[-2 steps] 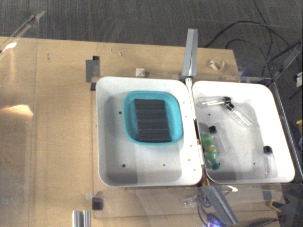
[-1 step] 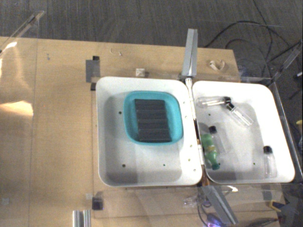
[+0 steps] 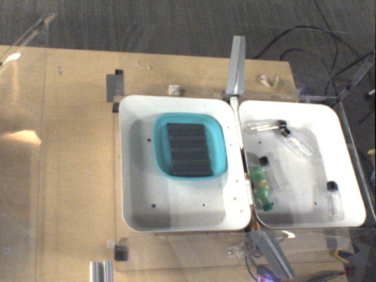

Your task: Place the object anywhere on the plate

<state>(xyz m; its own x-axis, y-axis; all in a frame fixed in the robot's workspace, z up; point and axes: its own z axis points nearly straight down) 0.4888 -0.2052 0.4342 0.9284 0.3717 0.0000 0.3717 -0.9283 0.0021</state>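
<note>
Camera view: plate (image 3: pixel 190 145), teal with dark ribbed insert, sits in left bin (image 3: pixel 141 210). Clear vials (image 3: pixel 295 142) and green piece (image 3: pixel 259 184) lie in right bin (image 3: pixel 346 216), just across divider from plate. Carry runs right to left. Hand state: cannot tell.

The clear vials (image 3: pixel 292 138) nearly vanish against the white right bin (image 3: pixel 346 128); the green object (image 3: pixel 260 187) is too blurry to identify.

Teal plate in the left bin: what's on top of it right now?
The teal plate carries a dark ribbed rectangular pad covering its middle; the plate surface beneath that is hidden. The clear vials lie in the right bin.
</note>
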